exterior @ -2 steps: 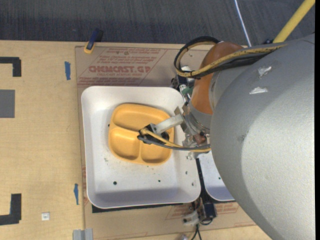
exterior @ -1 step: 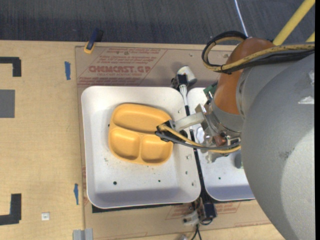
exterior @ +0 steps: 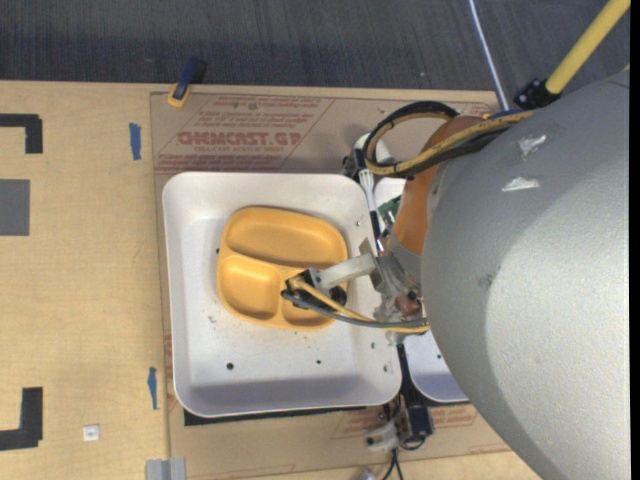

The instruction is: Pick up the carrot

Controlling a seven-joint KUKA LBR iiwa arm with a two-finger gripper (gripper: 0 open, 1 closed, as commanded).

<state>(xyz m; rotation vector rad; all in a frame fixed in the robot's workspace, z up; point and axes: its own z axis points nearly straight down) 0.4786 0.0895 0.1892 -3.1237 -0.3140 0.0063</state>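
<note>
Yellow dish [exterior: 285, 258] lies in the left bin [exterior: 190, 298]. The arm [exterior: 530, 268] covers most of the right bin [exterior: 440, 383]. At the left bin's right rim hangs the gripper [exterior: 392, 303]; I cannot tell its state, nor where the carrot is.

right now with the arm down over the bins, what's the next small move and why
Probably lift the arm straight up a little. Its grey body covers most of the right bin, and its wrist end sits over the yellow divided dish in the left bin, so what lies beneath is hidden.
</note>
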